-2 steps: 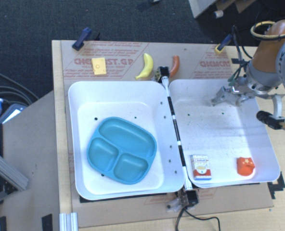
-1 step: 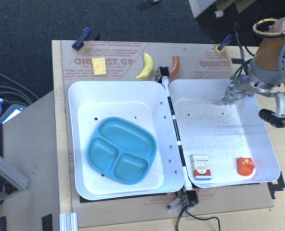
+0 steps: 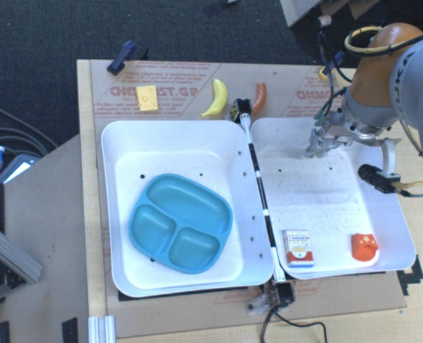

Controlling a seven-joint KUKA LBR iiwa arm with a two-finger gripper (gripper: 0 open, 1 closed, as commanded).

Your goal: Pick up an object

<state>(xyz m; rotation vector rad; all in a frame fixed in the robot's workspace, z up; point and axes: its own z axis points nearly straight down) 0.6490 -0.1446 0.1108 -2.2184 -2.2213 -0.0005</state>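
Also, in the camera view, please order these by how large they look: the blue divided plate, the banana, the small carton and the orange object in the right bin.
Largest to smallest:
1. blue divided plate, by far
2. banana
3. small carton
4. orange object
The carton and the orange object look nearly alike, so their order is unsure.

**Bench Layout**

Two shallow white plastic bins sat side by side. In the left bin (image 3: pixel 118 148) lay a blue three-compartment plastic plate (image 3: pixel 181 222). In the right bin (image 3: pixel 383 213), a small white-and-orange carton (image 3: pixel 298 248) lay near the front edge, left of an orange plastic block (image 3: pixel 364 246). Behind the bins, on the brown printed board (image 3: pixel 176 88), lay a yellow toy banana (image 3: pixel 216 98), left of an orange toy sausage (image 3: pixel 259 97)
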